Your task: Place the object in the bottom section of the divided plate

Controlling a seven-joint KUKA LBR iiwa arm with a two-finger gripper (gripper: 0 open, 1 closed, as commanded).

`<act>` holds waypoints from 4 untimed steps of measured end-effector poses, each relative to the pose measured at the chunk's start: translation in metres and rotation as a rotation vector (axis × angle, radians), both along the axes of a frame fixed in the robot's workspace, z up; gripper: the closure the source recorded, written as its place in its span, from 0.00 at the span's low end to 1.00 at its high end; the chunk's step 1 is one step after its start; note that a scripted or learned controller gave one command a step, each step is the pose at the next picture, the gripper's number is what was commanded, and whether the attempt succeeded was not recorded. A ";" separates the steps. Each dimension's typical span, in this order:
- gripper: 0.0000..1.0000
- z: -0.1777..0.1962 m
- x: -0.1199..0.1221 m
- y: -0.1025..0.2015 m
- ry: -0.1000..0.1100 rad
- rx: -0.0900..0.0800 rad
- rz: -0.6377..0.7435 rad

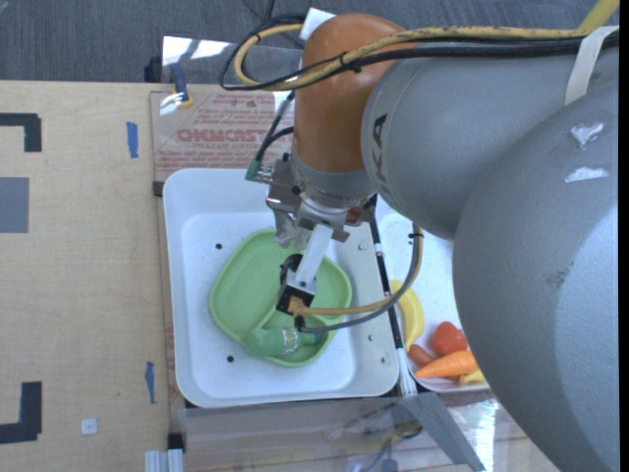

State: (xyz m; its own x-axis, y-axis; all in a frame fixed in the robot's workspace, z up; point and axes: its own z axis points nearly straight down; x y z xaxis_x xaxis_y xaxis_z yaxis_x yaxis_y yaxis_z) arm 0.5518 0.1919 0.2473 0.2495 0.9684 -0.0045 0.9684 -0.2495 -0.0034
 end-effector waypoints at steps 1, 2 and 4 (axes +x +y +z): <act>1.00 -0.016 -0.014 -0.054 0.005 -0.001 -0.111; 1.00 -0.052 -0.004 -0.001 0.003 -0.001 -0.201; 1.00 -0.099 0.042 0.032 0.002 0.001 0.060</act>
